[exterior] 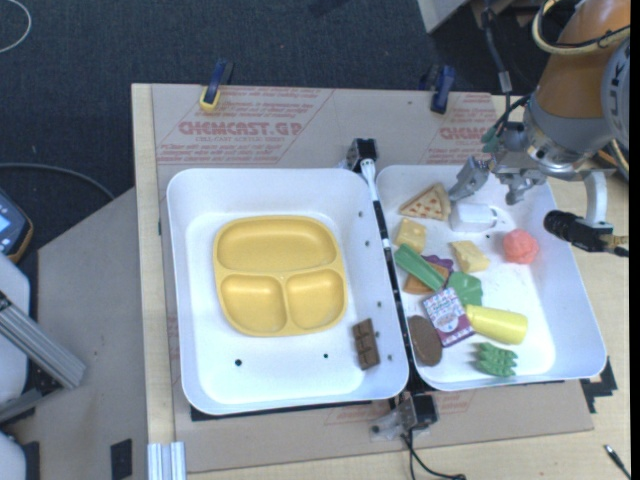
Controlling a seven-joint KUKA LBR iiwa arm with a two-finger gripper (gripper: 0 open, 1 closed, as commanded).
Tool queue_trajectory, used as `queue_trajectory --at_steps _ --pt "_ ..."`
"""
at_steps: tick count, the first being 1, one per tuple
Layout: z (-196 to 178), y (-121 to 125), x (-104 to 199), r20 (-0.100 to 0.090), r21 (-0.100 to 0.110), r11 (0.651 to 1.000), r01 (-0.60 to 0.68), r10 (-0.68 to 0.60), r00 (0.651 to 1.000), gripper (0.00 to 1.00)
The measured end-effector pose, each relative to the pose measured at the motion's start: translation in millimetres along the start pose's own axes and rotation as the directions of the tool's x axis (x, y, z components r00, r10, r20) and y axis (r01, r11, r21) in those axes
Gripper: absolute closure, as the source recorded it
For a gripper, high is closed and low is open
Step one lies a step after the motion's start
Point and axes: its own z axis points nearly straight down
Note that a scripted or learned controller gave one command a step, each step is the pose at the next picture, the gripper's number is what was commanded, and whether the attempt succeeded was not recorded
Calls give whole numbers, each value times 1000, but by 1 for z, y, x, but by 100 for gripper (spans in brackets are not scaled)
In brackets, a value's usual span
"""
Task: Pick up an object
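My gripper [495,186] hangs over the back of the right bin [575,308], open, with its fingers [467,181] spread wide and nothing between them. Just below it lies a small white object [476,216]. To the left of that is a pizza slice [427,204], and a pink ball [520,246] rests to the right. Further forward lie yellow cheese chunks [468,256], a green strip [420,266], a pink packet [447,315], a yellow banana-like piece [497,323], a brown cookie [427,343] and a green toy [495,360].
The left bin [190,268] holds a yellow divided tray [280,273] and a chocolate bar [365,343] near its front right corner. A black clip [363,152] sits where the two bins meet. The arm's grey and orange body [585,58] rises at the back right.
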Motion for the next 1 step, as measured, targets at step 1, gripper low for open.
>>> queue_trajectory --at_steps 1 --pt "-7 3 0 2 -13 1000 2 -2 1000 0"
